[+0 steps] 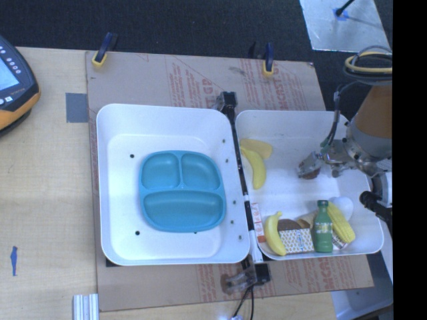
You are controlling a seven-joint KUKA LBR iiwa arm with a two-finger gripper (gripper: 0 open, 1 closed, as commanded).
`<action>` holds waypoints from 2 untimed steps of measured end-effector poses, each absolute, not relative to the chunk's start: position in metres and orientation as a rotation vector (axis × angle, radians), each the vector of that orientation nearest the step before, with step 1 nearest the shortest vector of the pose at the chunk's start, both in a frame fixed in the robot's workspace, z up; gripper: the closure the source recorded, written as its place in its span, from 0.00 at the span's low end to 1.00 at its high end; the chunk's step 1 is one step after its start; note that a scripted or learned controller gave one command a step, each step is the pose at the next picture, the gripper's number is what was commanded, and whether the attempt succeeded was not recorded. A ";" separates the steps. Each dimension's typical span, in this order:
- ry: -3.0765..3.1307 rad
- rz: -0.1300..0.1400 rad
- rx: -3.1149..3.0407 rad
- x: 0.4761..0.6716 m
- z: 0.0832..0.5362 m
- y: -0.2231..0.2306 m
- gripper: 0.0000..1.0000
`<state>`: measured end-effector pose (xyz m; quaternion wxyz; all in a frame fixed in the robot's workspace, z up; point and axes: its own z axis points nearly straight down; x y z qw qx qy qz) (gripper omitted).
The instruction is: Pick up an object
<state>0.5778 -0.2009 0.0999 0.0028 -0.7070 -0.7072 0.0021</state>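
Note:
The right white bin (287, 129) holds several toy items. A yellow banana (256, 167) lies by its left wall with a pale yellow piece (259, 147) just behind it. Along the front lie a second banana (274, 233), a brown-and-white packet (295, 237), a green bottle (323, 227) and a corn cob (341, 223). My gripper (310, 169) hangs low over the middle right of this bin, reaching in from the arm (370, 129) on the right. Its tips are dark and small against the bin floor. No item shows between them.
The left white bin (117, 135) bears a blue divided plate (182, 191). Both bins rest on a cardboard sheet (193, 79) held by clamps at the back. A yellow-and-grey pendant (12, 82) lies at the far left of the bench.

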 end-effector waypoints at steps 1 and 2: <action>-2.226 0.003 -2.212 0.591 0.092 -0.175 0.00; -2.233 -0.002 -2.217 0.660 0.093 -0.190 0.00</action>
